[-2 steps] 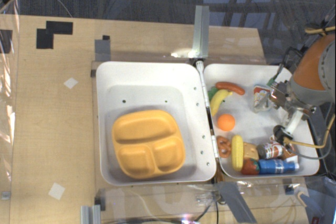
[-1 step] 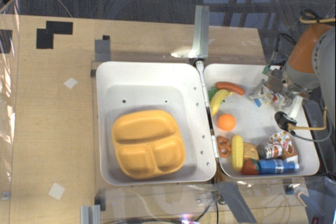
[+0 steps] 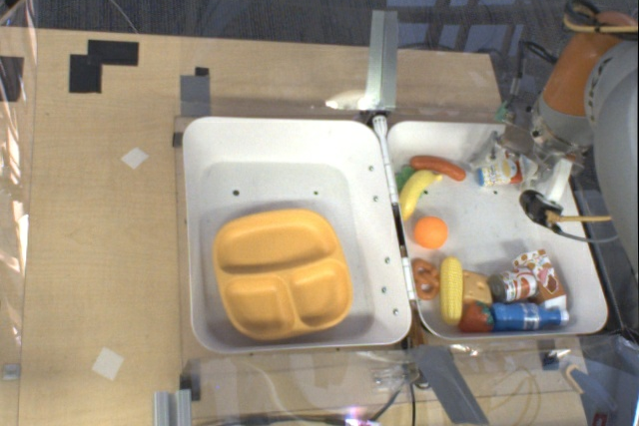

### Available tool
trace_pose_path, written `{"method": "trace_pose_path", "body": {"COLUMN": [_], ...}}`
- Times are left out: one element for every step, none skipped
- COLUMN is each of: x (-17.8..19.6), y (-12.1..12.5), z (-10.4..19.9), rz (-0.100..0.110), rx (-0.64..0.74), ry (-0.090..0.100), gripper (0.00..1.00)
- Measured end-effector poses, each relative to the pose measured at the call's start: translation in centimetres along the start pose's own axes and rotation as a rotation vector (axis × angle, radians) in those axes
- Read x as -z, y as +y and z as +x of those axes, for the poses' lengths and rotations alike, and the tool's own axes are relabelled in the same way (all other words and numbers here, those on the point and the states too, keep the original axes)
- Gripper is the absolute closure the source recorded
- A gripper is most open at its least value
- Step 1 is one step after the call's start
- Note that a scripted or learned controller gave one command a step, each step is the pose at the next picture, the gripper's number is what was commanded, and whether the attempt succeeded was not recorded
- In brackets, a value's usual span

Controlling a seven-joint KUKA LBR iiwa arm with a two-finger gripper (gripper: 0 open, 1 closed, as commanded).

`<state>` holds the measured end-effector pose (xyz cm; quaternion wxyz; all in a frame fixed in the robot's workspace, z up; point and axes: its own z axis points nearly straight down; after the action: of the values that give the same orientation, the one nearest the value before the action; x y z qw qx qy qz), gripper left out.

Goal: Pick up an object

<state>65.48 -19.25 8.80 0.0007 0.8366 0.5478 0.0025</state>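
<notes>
The orange (image 3: 430,232), a small round toy fruit, lies in the right bin (image 3: 589,309), near its left wall and apart from the other pieces. Just above the orange lies a yellow banana (image 3: 417,192) with a green piece (image 3: 405,181) at its upper end, and above that a red sausage (image 3: 439,168). Below the orange sit a pretzel (image 3: 425,278) and an upright corn cob (image 3: 451,287), touching a red piece (image 3: 475,318); right of these lie a blue bottle (image 3: 528,316) and a patterned packet (image 3: 527,277). The gripper (image 3: 507,163) hangs up and right of the orange, over a small white and blue carton (image 3: 496,176); whether its jaws are spread or closed cannot be told. Left of the orange, in the left bin (image 3: 200,214), rests a yellow divided tray (image 3: 283,269) on the surface (image 3: 100,244).
</notes>
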Motion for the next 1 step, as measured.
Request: {"method": "trace_pose_path", "body": {"x": [-0.17], "y": [-2.98], "z": [-0.66], "rz": [-0.001], "rx": [-0.160], "ry": [-0.002], "gripper": [0.00]}}
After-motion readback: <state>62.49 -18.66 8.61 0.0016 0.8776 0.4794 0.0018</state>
